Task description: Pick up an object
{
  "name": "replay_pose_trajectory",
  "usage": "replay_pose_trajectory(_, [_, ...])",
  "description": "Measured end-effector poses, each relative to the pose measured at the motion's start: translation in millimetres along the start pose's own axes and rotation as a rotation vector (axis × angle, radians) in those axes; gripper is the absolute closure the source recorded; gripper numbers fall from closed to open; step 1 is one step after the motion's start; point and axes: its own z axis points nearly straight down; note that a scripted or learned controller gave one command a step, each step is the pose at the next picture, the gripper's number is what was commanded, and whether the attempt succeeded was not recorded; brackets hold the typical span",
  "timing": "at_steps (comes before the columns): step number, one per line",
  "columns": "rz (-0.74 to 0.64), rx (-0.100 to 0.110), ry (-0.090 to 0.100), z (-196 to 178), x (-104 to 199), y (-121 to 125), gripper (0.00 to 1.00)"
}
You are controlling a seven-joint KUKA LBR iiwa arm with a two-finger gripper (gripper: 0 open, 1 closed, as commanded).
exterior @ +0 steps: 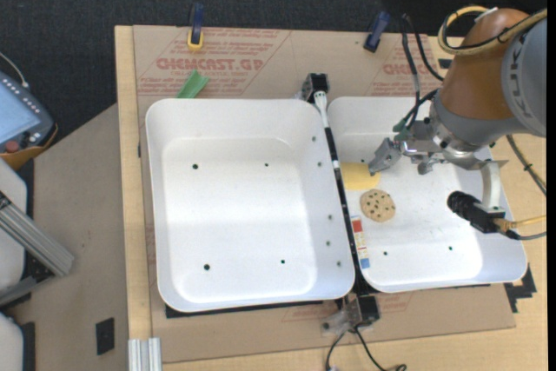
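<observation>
In the right bin (452,269) lie a round tan cookie with dark spots (377,205), a flat yellow piece (354,177) against the bin's left wall, and a thin red, white and blue strip (359,242) along the same wall. My gripper (402,162) hangs over the right bin's upper middle, up and to the right of the cookie. Its fingers (381,158) are spread open with nothing between them.
The left bin (165,213) stands beside the right one, divided from it by a black seam. A green scrap (193,84) lies on the cardboard behind the left bin. Blue clamps (196,16) (376,31) hold the cardboard's far edge.
</observation>
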Motion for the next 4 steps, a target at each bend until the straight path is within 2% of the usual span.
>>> replay_pose_trajectory(1, [0.001,-0.003,-0.001,-65.4,-7.2,18.7,0.00])
replay_pose_trajectory(2, [0.004,0.015,0.004,-30.2,9.2,-47.4,0.00])
replay_pose_trajectory(3, [0.005,0.009,0.003,72.5,-3.2,-39.3,0.00])
replay_pose_trajectory(4, [0.003,0.004,0.001,57.6,-3.0,-38.5,1.00])
